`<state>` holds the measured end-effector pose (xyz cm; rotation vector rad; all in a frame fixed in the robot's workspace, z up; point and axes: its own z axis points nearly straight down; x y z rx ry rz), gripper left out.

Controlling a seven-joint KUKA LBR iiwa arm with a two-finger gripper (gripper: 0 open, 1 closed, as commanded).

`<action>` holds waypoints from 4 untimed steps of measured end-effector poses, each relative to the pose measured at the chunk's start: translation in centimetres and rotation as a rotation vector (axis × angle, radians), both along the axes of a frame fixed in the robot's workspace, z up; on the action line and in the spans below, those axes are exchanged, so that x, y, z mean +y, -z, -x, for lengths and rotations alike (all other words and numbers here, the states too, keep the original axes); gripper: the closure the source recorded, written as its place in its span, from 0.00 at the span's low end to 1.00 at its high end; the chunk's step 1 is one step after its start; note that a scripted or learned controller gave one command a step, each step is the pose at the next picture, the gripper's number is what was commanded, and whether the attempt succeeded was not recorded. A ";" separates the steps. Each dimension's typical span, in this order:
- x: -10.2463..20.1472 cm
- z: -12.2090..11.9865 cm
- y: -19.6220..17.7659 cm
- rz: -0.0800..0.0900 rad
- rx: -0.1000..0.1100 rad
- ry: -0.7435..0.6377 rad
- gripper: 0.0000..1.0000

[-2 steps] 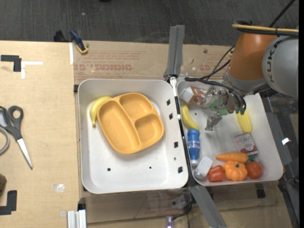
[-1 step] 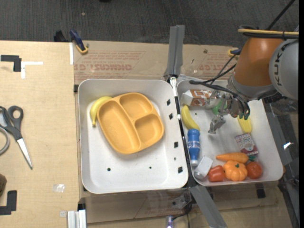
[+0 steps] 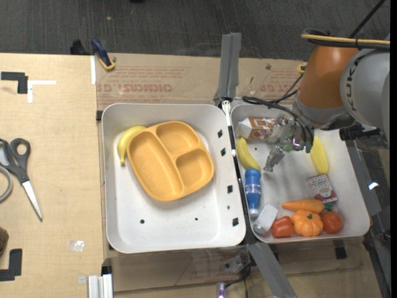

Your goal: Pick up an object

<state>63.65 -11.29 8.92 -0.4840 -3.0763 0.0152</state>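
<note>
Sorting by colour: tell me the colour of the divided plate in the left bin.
Yellow-orange all over, the divided plate shows clearly in the camera view.

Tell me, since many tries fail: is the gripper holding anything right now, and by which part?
Nothing is seen between its fingers. The gripper hangs over bare floor of the right bin, between the banana and the corn cob.
</note>
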 end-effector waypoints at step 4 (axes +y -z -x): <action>-7.3 8.6 -0.3 0.001 -0.030 0.410 0.00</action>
